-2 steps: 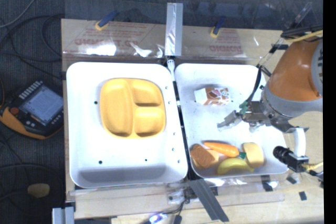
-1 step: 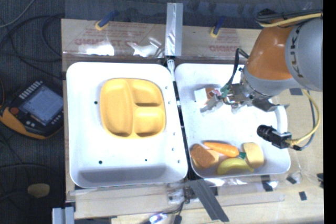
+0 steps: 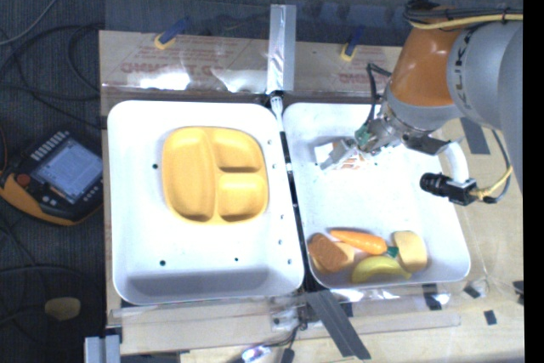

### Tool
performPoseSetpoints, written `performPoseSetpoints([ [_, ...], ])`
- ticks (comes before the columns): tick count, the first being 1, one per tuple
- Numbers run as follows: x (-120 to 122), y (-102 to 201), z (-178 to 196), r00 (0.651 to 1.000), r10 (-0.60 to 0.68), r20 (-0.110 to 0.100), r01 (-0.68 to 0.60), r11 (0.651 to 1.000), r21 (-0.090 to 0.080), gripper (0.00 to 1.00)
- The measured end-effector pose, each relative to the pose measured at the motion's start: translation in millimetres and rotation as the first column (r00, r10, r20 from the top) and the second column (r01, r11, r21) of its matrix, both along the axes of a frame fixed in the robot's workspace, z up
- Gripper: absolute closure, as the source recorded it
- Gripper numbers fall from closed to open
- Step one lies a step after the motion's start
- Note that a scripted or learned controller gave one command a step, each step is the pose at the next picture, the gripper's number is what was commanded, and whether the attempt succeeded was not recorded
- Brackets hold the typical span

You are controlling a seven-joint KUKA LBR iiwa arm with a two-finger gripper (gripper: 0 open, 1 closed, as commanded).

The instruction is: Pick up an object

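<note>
The gripper (image 3: 336,153) sits low in the right bin (image 3: 442,208), up near its 11 o'clock corner, and whether it's spread or pinched just can't be made out from this angle. The arm (image 3: 442,76) comes in from 2 o'clock, grey with that orange band.

The stuff to grab is all piled at the bin's 6 o'clock edge, well apart from the gripper: a carrot (image 3: 357,241) lying across the top, a brown bread-looking piece (image 3: 327,255) at 9 o'clock of the pile, a yellow banana-ish thing (image 3: 376,269) touching a pale yellow block (image 3: 410,251).

Left bin (image 3: 136,268) just has a yellow divided tray (image 3: 215,174), three compartments, sitting flat.

There's red print on the plastic sheet (image 3: 183,64) at 12 o'clock, too blurry to read. A handheld pendant (image 3: 53,178) with a screen lies on dark carpet (image 3: 51,30) at 9 o'clock, cables trailing around it.
</note>
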State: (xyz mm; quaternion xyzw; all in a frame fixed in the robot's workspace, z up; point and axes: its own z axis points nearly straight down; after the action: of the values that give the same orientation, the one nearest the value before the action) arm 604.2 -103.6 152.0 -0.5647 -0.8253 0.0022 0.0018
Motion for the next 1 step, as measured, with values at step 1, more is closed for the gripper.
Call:
performPoseSetpoints([
  [1,-115.5,-11.1,-24.4,0.98,0.198,0.0,-0.198,0.98,0.005,0.0],
])
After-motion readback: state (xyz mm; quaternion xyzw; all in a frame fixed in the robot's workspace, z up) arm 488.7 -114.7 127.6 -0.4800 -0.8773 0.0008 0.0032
